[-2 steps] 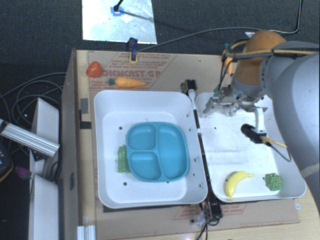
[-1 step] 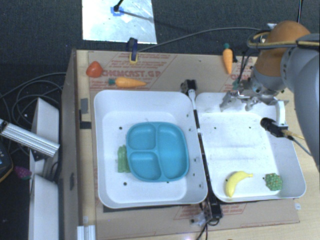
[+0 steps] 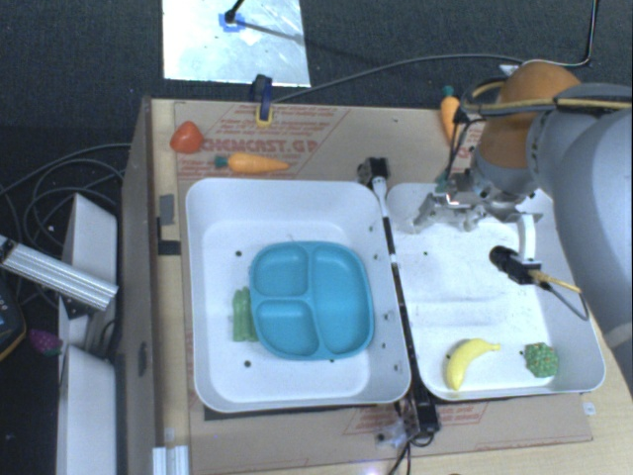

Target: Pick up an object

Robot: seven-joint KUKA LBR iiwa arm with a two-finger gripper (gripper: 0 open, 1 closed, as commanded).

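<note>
My gripper hangs over the far left corner of the right bin, fingers spread apart with nothing between them. A yellow banana and a green broccoli piece lie at the near edge of that bin, well away from the gripper. In the left bin sits a blue divided plate with a green vegetable piece against its left side.
An orange carrot and a red-orange toy lie on the cardboard behind the left bin. A small carrot sits behind the right bin. A black clip stands on the divide between the bins.
</note>
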